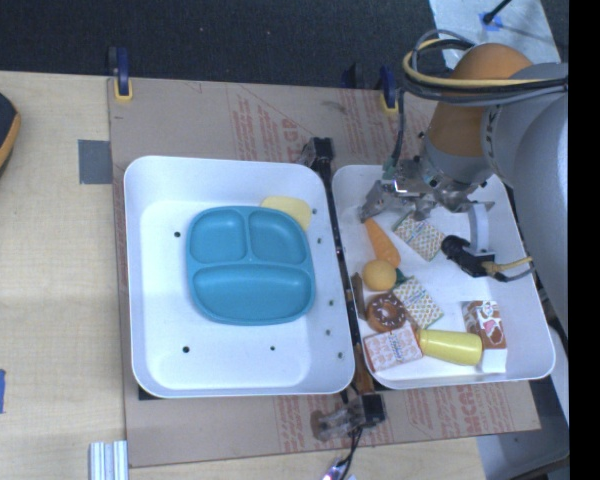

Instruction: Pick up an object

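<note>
1. Camera view from above: a grey robot arm with an orange band [485,68] is reaching in from the right. Its two-finger gripper [392,211] is hanging over the far end of the right shallow white bin [455,293].
2. The claw is standing wide, its two fingers spreading apart with nothing between them.
3. The things to pick are all lying loose in this right bin. A long orange toy carrot [382,240] is lying at a slant just below the gripper. A small square checked packet [420,236] is lying just beside it.
4. More things are crowding the near half of the bin. These are a round yellow-orange ball [380,274], a brown ring doughnut [386,313], a second checked packet [418,303], a red-and-white flat packet [392,349], a yellow plastic cylinder [450,346] and a brown-and-white wrapped packet [485,323].
5. In the left shallow white bin [160,348], a blue plastic plate with three compartments [250,265] is lying flat. A pale yellow lump [288,208] is peeking out at its far right corner.
</note>
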Controlling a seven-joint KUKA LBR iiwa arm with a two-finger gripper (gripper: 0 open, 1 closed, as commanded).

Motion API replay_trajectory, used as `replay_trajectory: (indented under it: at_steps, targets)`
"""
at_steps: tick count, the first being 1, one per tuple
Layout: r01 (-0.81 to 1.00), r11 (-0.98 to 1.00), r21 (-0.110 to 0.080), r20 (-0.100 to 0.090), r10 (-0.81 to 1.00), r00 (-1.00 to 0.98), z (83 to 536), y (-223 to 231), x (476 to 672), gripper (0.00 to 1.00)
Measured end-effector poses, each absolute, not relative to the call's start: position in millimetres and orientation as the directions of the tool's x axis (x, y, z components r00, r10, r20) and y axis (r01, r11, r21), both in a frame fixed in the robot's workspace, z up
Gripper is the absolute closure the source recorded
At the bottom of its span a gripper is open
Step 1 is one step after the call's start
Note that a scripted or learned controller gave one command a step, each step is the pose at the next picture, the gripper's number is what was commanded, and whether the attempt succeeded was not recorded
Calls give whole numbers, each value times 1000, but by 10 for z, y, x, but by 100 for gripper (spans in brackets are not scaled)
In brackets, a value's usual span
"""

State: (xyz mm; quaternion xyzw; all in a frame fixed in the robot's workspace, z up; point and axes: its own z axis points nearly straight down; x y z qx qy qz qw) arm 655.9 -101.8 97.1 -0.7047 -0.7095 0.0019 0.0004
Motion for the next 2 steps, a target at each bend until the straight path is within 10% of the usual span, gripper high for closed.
replay_trajectory:
  at_steps: [2]
  targets:
    - [1000,4,12,-6,1000,-4,975,-1001,6073,0]
